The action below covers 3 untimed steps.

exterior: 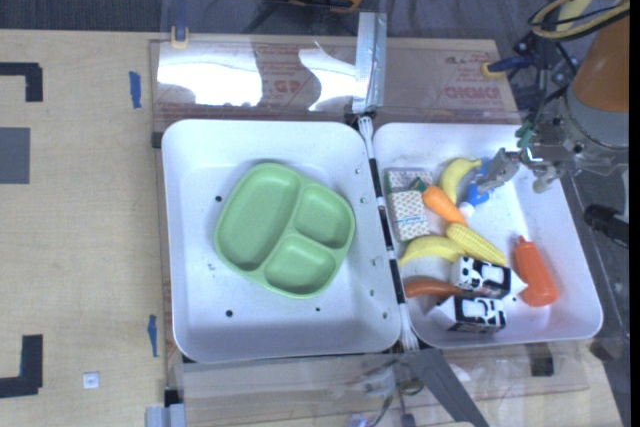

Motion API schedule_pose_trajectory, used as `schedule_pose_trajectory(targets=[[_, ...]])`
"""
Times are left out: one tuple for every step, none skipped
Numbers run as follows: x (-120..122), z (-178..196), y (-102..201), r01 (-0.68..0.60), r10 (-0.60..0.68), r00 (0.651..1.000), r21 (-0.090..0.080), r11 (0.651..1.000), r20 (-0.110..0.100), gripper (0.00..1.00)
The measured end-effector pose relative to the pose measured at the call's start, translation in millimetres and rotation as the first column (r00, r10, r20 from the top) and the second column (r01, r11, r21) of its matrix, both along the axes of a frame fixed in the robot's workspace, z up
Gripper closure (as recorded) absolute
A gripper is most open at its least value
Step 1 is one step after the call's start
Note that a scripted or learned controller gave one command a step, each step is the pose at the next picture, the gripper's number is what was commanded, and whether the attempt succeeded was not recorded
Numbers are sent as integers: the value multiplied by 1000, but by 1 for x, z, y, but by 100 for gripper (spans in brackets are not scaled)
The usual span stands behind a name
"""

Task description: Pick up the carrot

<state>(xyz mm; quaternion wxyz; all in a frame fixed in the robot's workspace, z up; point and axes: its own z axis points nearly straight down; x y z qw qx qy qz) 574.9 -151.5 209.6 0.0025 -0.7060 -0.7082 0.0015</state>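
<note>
A: Two bins, camera view. Left bin (190,215) holds a green divided plate (285,228); right bin (575,315) holds the toy food. Where's the carrot?

B: I take the carrot (441,203) to be the short orange tapered piece near the middle of the right bin. It lies just below a banana (459,174) and touches or nearly touches the corn (478,244). A longer orange piece (534,272) with a red tip sits well apart, by the right wall, so don't confuse them.

A: Gripper?

B: The gripper (497,173) hangs just right of the banana, near the carrot but not on it. Released or clenched, can't tell from this slant. Nothing visibly in it.

A: How to do the step well?

B: My judgement: shift it left and toward the near edge, line up across the carrot's narrow width, and come down clear of the banana and corn. It's crowded there, so it could easily nudge a neighbour or grab one by mistake
</note>
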Motion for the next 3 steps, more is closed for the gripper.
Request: schedule_pose_trajectory(targets=[[-23,-116,43,-72,72,997,-4,997,8,0],[-23,-109,42,-72,72,997,-4,997,6,100],[13,-28,114,337,-337,941,-5,941,2,100]])
